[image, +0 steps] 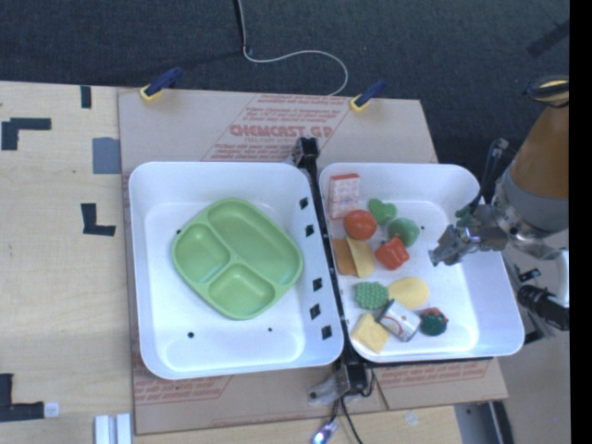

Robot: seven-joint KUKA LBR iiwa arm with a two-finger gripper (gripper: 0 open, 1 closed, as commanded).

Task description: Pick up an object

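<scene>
The toys are all piled in the right bin (pixel 481 336), mostly in its left half. At the far end there's a little pink-and-white carton (pixel 344 192), and just near of it a tomato (pixel 360 224) with a green veg (pixel 382 211) and a darker green one (pixel 403 230) to its right. A red pepper (pixel 392 253) sits near of those, touching or nearly touching the yellow wedge (pixel 362 258) and the brown slice (pixel 344 256) on its left. Further toward the near side you get a bumpy green piece (pixel 371 295), a lemon (pixel 410 292), a small can (pixel 401 323) lying on its side, a cheese block (pixel 370 333) and a strawberry (pixel 433 322) at the right of that bunch.

The gripper (pixel 450 247) hangs over the right part of that bin, right of the pepper and clear of all the toys. Nothing is between its fingers, but it's dark and small, so I honestly can't tell how far apart they are. The arm (pixel 539 169) comes in from the right, orange band above the wrist.

Left bin (pixel 148 340) holds a green divided plate (pixel 238 258), sitting at an angle. Both bins rest on a cardboard sheet (pixel 268 128), with two clamps (pixel 161 83) at its far corners and a thin cable (pixel 277 58) looping on the dark carpet beyond.
</scene>
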